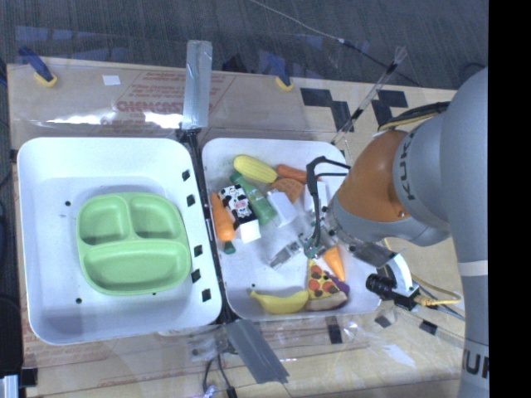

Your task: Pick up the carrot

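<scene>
The carrot [221,219] lies along the right bin's [249,303] left wall, beside a green bottle [258,201]; the gripper [314,240] hovers mid-bin, its grip impossible to judge; I'd shift it left, aligned lengthwise over the carrot, before descending.

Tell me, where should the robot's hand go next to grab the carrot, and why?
Probably left across the right bin. The gripper hangs mid-bin above the toys, while the carrot lies along that bin's left wall, beside the green bottle. So it likely needs to line up over the carrot before lowering.
</scene>
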Controlling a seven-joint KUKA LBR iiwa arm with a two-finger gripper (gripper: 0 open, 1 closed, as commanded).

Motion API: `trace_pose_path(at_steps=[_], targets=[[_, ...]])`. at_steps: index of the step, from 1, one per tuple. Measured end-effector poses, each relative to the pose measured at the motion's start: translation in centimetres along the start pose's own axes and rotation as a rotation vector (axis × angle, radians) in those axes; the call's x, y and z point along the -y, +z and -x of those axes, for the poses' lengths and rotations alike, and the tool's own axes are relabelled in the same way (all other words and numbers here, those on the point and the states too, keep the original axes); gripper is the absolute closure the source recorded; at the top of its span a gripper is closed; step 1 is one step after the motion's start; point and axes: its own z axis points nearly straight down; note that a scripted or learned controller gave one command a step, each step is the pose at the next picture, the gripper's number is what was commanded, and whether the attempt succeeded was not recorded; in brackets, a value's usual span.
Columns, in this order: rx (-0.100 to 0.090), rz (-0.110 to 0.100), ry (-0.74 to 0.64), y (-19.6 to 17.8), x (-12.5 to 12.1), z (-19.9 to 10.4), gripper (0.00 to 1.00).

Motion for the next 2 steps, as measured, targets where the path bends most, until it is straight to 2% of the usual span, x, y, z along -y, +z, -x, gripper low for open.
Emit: trace_pose_path(at_steps=[1,2], targets=[[-0.002,0.000,-0.010,-1.0,-0.2,-0.2,1.00],[0.004,0.004,0.159,-6.8,-0.1,3.5,1.00]])
